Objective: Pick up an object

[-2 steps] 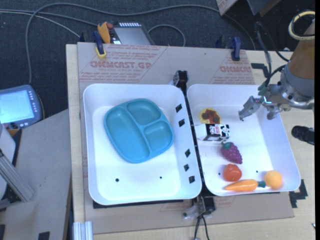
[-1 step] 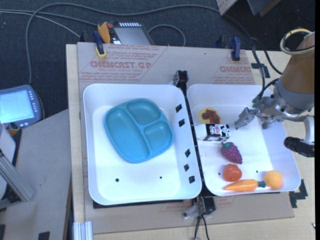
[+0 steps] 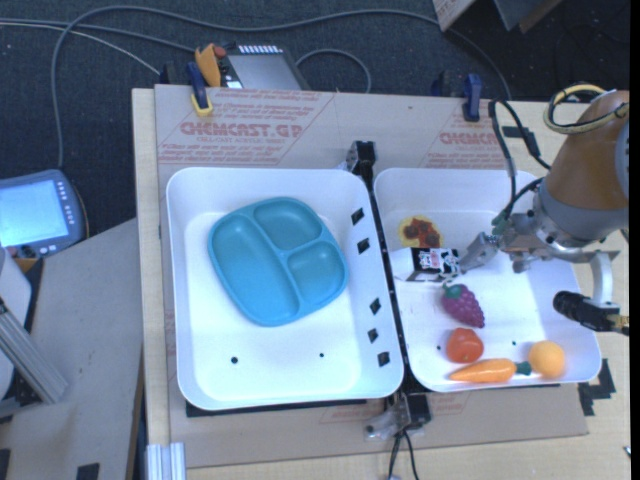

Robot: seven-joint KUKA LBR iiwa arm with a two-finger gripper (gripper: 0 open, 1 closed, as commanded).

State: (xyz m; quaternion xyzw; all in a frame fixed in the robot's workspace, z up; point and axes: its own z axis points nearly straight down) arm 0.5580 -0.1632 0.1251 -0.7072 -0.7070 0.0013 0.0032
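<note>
Purple grapes point(image 3: 463, 305) lie in the right bin point(image 3: 520, 183), just below and beside my gripper point(image 3: 472, 256), which points left from the arm point(image 3: 585, 183) toward a small black-and-white item point(image 3: 434, 261). I cannot tell whether the gripper is spread or pressed together, and I see nothing held in it. Just left of the tip, near the bin's upper left, sits a yellow and red-brown toy food piece point(image 3: 421, 232). Below the grapes are a red tomato point(image 3: 464, 345), an orange carrot point(image 3: 484, 371) along the near wall, and an orange fruit point(image 3: 546, 359) to its right. Across the black divider point(image 3: 376, 268), the left bin point(image 3: 190, 298) holds a blue sectioned plate point(image 3: 278, 259), well apart from my gripper.
</note>
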